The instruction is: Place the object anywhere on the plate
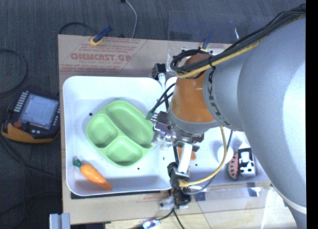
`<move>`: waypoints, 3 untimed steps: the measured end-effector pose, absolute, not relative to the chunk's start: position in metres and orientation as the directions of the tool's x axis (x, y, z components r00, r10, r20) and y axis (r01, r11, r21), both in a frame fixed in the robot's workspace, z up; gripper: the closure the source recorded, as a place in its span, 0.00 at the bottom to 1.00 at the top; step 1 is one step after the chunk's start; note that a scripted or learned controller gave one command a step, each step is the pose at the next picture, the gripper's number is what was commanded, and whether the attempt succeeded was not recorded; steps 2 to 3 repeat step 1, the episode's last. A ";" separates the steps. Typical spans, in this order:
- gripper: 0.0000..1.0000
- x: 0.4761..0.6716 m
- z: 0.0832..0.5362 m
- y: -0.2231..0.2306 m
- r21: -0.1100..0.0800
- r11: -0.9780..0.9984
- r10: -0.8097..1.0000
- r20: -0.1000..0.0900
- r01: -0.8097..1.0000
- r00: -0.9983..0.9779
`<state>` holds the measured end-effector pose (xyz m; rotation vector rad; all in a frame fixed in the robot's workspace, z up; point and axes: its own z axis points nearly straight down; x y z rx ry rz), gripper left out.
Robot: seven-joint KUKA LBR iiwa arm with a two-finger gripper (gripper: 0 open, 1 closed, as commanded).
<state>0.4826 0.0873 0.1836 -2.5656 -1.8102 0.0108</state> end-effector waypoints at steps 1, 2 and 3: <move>1.00 0.480 0.190 0.088 -0.015 -0.333 0.943 -0.010 0.943 0.333; 1.00 0.480 0.190 0.088 -0.015 -0.333 0.943 -0.010 0.943 0.333; 1.00 0.480 0.190 0.088 -0.015 -0.333 0.943 -0.010 0.943 0.333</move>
